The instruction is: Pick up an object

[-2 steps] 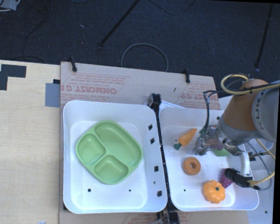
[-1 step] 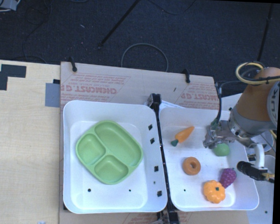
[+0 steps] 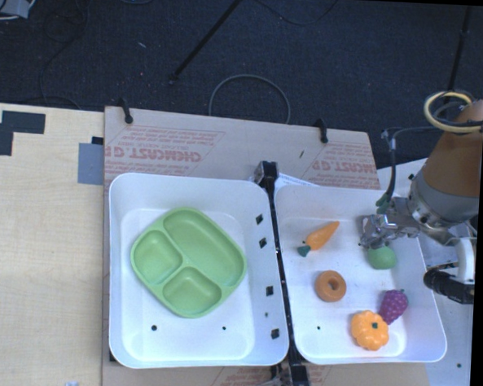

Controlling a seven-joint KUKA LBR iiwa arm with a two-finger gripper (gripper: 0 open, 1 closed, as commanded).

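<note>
The gripper (image 3: 378,233) hangs low over the right bin (image 3: 306,202), near its far right side, and a green ball (image 3: 380,257) sits right under it, touching or all but touching the metal from the near side. That closeness is what the next move depends on: the ball lies just toward the front of the bench from the gripper, a shade to the right, and being round it has no long axis to line up with. From where I stand I cannot tell if the gripper is released or clenched, nor whether the ball is really caught; the wrist hides that part.

The rest of the right bin is loosely scattered. A carrot (image 3: 320,236) lies to the left of the gripper, slanted, its orange tip pointing up and toward the arm. A donut (image 3: 330,286) sits flat near the bin's middle. Down by the front right corner are purple grapes (image 3: 394,304) and an orange pumpkin (image 3: 369,330), just beside each other, well apart from the gripper.

The left bin (image 3: 135,198) holds one thing, a green divided plate (image 3: 188,261), lying flat and turned at an angle
</note>
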